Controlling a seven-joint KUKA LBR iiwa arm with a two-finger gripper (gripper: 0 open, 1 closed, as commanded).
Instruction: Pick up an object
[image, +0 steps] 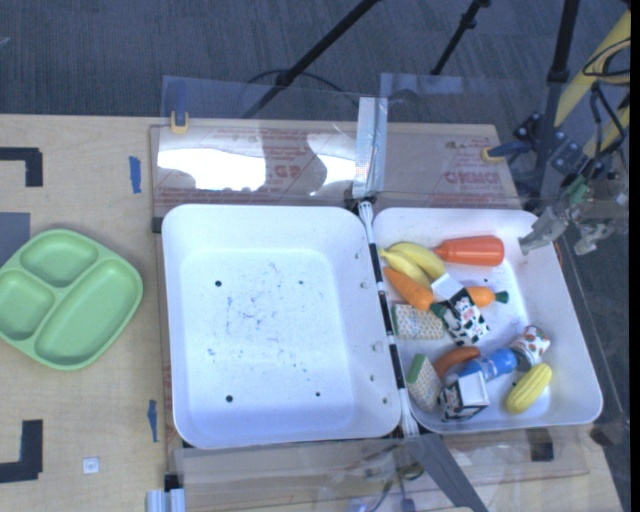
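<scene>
- Wooden surface (90, 150) runs across the frame, with dark grey floor along the top and blue tape marks on the left side.
- At the left edge sits a green divided plate (68, 297), well apart from the bins.
- Left bin (265, 320), in the centre of the frame, shows faint blue scribbles and a few dark dots on its floor.
- Right bin (570, 330) touches it along the middle seam and carries a crowd of small things.
- Near its top edge: an orange carrot-like piece (468, 250), with a yellow banana (413, 260) just to its left.
- Below them lie a second orange carrot (409, 288), a black-and-white cow figure (464, 318) and a beige waffle-like block (416, 322).
- Lower down — a blue bottle (499, 363), a yellow corn-like piece (528, 388) at the lower right, and a small white box with dark print (464, 396).
- Pincer (545, 232) hangs at the upper right of the frame, over the right bin's upper right corner — whether it is wide or narrow I cannot tell, and nothing is seen in it.
</scene>
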